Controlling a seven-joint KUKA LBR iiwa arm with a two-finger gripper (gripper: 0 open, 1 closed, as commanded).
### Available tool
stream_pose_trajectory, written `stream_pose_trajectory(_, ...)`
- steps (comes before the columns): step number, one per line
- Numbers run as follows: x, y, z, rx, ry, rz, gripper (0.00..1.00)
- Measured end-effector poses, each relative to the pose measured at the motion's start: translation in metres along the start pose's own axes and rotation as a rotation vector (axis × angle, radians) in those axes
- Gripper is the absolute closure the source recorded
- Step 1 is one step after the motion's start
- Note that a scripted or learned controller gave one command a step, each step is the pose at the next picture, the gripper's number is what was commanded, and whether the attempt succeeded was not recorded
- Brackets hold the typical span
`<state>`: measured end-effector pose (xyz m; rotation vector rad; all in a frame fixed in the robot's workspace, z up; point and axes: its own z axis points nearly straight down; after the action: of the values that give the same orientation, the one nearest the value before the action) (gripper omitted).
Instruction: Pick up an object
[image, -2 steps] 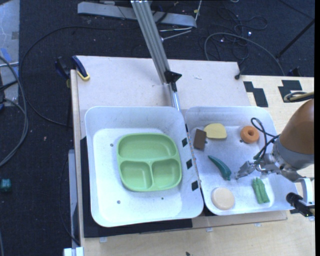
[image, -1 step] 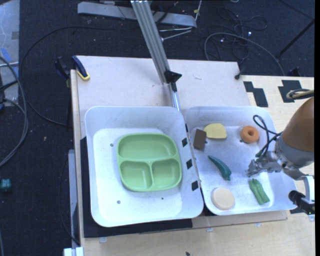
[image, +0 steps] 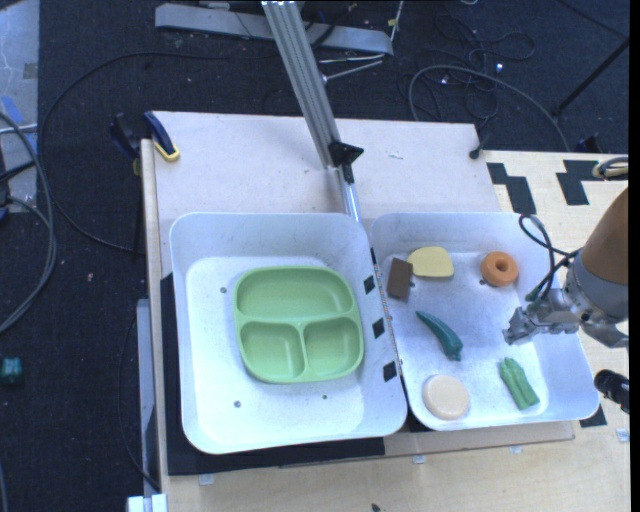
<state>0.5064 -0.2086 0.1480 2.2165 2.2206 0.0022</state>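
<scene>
My gripper (image: 522, 330) is hanging over the right bin (image: 560, 395), just above the light green bean pod (image: 519, 383), and I cannot tell how my jaws are standing because they are too small and blurred. Around it are lying a dark green pepper (image: 441, 333), a cream round disc (image: 446, 396), an orange doughnut (image: 499, 268), a yellow piece (image: 431, 262) and a brown block (image: 400, 278), while my arm is running off the right edge. The green divided plate (image: 299, 322) is sitting in the left bin (image: 205, 400).

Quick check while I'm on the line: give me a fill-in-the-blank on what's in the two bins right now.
1. The green divided plastic tray lies in the ____ bin.
2. The tray has ____ compartments.
3. The orange ring-shaped toy doughnut sits in the ____ bin.
4. The gripper hovers nearest the light green ridged toy vegetable, over the ____ bin.

Missing words: left; three; right; right
</scene>
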Motion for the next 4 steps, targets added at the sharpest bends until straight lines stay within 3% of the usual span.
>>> stream_pose_trajectory(2, -0.002, 0.012, -0.119, -0.002, -0.001, -0.002, 1.0)
stream_pose_trajectory(4, 0.102, -0.001, -0.107, 0.005, 0.003, -0.006, 1.0)
